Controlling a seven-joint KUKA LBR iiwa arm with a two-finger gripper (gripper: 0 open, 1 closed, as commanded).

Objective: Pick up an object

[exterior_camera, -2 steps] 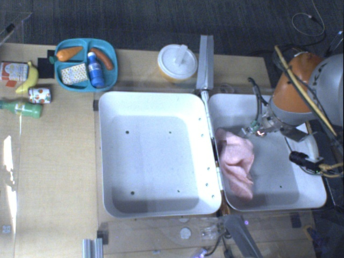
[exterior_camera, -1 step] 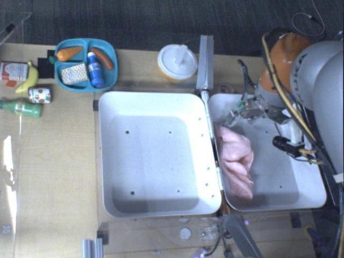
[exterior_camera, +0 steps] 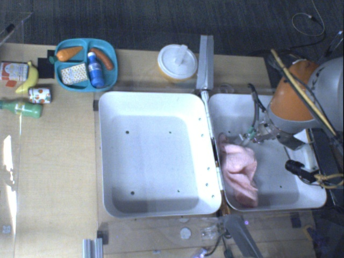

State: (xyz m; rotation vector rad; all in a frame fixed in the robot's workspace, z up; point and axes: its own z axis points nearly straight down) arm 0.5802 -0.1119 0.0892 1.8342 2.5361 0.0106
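Right white bin [exterior_camera: 301, 198], right half of frame. Soft pink crumpled cloth [exterior_camera: 239, 172] lies against the bin's left wall, long axis running top to bottom of frame. Gripper [exterior_camera: 253, 137] sits just above the cloth's upper end, near it; cloth extends below and slightly left. Cannot tell how the claw stands, nor whether it touches the cloth. Cloth looks limp, folded, bunched.

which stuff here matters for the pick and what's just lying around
Job:
- pink cloth in the right bin
- tool above the cloth's top end

Lying about:
- left bin
- blue tray of toy food
- lidded cup
- banana, small can, green bottle
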